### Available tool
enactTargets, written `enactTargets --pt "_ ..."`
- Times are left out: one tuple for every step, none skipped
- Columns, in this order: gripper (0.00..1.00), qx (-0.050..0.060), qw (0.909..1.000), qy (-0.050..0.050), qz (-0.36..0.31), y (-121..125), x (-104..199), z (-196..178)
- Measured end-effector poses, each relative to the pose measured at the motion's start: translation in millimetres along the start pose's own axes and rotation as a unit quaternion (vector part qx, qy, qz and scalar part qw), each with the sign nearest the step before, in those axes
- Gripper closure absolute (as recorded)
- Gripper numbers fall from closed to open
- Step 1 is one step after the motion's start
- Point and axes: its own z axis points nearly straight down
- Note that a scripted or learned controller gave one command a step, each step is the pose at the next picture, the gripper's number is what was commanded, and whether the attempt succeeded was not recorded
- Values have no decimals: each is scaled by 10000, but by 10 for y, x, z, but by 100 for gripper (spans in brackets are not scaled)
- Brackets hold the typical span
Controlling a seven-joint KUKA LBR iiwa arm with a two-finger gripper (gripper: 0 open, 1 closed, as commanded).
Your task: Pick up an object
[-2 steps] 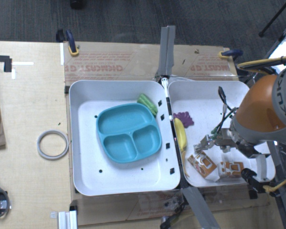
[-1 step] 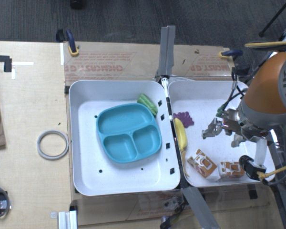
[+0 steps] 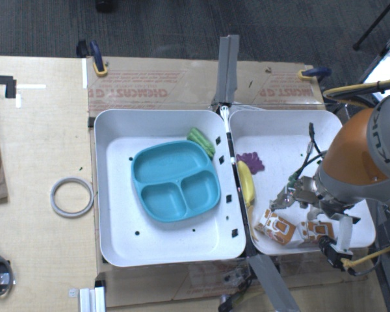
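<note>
The claw hangs low in the right bin, just above an orange-and-white snack packet at the near side; whether it grips anything I cannot tell. A banana lies left of it.

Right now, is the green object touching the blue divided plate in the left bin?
Touching: the camera view shows the green object lying against the blue plate's upper right rim, with no gap between them.

Right bin far half open, banana — divider side, packets near.
</note>
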Motion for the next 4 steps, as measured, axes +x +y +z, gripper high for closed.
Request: enactTargets --pt "100 12 10000 -1 8 0 -5 -82" --pt "100 -19 9961 -5 -880 -10 224 -1149" --pt "0 -21 9961 -6 -885 -10 225 -1148" --pt "0 -27 9828 -7 -1844 -151 634 -1877"
